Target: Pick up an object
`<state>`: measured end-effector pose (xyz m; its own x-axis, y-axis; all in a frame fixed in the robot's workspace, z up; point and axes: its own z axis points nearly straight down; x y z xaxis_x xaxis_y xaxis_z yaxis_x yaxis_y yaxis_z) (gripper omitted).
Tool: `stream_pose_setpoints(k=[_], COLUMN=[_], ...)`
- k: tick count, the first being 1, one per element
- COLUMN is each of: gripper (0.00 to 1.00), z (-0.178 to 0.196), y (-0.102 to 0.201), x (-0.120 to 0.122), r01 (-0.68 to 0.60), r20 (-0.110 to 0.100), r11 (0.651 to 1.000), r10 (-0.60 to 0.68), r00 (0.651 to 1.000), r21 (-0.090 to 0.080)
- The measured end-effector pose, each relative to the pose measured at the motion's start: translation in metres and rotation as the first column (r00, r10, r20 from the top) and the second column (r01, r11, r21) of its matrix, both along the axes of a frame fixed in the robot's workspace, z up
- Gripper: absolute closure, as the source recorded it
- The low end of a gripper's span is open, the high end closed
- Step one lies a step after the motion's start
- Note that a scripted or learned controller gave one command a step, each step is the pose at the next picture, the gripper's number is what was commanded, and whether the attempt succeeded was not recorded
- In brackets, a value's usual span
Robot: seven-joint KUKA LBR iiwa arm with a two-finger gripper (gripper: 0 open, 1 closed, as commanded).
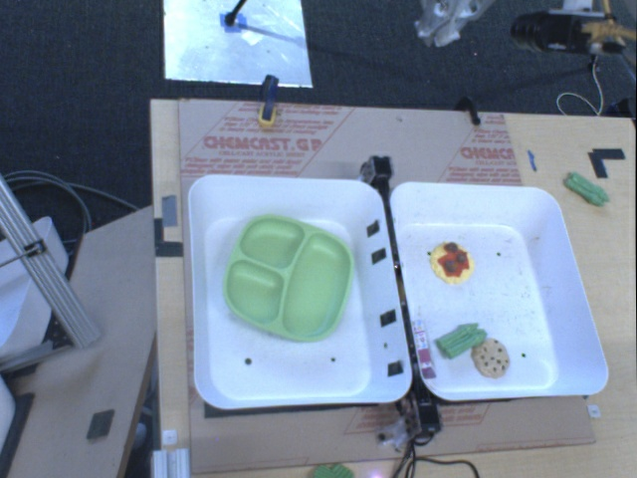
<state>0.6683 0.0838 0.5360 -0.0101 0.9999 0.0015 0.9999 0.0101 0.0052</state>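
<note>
Resting in the left bin [209,366], a pale green divided plate [289,278] lay flat near the bin's centre, its three compartments turned up and its long compartment toward three o'clock. At the seam where the two bins met, a row of small black clips [379,256] ran from twelve o'clock down to six. The right bin [572,297] held three small toy foods: a round yellow pizza with red topping [452,262] sat a little toward eleven o'clock of that bin's centre, a green bean-like piece [459,341] lay toward seven o'clock, and a brown cookie [490,358] sat just beside it, at about five o'clock from the green piece. On the bench outside the bins, at two o'clock from the right bin, another green toy piece [586,188] lay alone. At the frame's top, around one o'clock and well apart from both bins, the gripper [445,18] hung above the dark floor; whether it was open or closed could not be told, and nothing showed in its grasp.
</note>
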Motion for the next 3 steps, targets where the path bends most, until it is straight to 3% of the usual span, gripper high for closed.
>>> stream_pose_setpoints(k=[2,3], gripper=[1.0,1.0], z=[-0.001,0.011], y=[0.155,0.151], x=[-0.001,0.0], r01=[0.0,0.001], r20=[-0.002,0.0], r11=[1.0,1.0], r10=[0.0,-0.001], r00=[1.0,1.0], r21=[0.001,0.0])
